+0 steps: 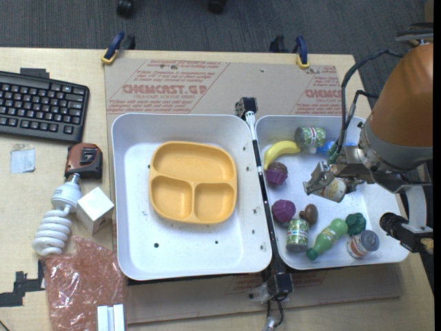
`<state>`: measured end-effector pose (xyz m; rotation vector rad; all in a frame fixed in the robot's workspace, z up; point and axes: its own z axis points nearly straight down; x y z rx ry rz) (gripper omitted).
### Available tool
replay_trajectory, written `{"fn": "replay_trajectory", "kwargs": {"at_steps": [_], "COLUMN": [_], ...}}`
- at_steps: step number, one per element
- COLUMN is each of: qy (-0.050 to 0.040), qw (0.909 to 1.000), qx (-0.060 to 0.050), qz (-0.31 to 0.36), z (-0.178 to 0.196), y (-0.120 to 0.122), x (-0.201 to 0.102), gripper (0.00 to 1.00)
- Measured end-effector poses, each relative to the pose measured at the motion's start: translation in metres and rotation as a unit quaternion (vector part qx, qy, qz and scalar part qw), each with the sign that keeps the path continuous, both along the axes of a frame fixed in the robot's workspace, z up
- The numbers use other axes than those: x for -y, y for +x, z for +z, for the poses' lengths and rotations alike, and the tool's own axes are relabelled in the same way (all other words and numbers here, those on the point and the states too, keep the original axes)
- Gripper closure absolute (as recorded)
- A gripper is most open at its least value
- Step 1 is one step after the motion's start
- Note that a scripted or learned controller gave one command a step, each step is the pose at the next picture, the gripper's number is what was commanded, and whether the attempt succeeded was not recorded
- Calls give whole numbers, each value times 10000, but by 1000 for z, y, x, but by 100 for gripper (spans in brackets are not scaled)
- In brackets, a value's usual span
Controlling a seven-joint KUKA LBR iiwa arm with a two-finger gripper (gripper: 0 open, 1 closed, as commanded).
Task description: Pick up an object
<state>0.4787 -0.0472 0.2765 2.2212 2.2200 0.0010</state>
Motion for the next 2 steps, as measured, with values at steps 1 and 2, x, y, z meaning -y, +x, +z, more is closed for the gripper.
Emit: {"fn": "replay_trajectory", "kwargs": {"at_steps": [1,2], "qy": [-3,-4], "qw": [10000,10000], "qx": [-1,-1], "qz": [0,-1], "z": [0,0], "y": [0,-1], "x": [11,24], "gripper": [100,100]}}
